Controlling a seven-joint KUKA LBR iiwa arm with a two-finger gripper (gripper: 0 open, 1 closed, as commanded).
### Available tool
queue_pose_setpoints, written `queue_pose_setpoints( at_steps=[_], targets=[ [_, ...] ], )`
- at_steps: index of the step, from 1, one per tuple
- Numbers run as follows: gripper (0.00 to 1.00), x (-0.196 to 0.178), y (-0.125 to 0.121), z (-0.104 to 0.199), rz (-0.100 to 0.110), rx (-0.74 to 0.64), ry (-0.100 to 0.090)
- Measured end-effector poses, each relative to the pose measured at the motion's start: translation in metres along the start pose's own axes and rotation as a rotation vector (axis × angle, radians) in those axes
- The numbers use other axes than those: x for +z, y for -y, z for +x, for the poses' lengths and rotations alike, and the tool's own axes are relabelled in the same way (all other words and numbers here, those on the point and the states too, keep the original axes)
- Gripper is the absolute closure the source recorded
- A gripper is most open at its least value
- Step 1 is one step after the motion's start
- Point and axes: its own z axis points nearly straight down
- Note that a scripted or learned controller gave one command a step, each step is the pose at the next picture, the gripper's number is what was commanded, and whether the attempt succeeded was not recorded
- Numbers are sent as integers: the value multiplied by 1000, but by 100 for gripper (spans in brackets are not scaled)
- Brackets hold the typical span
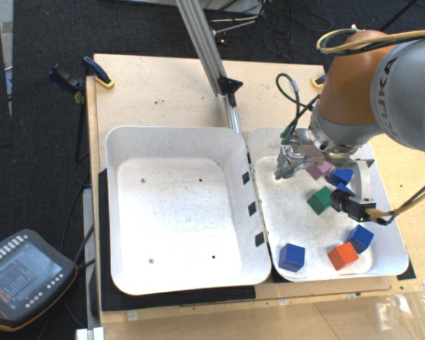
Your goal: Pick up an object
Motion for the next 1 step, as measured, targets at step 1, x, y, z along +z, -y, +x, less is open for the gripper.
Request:
queue_pose_setpoints(
  at_steps=[1],
  targets=[
    [100, 2, 19, 59, 0, -2, -1]
  ],
)
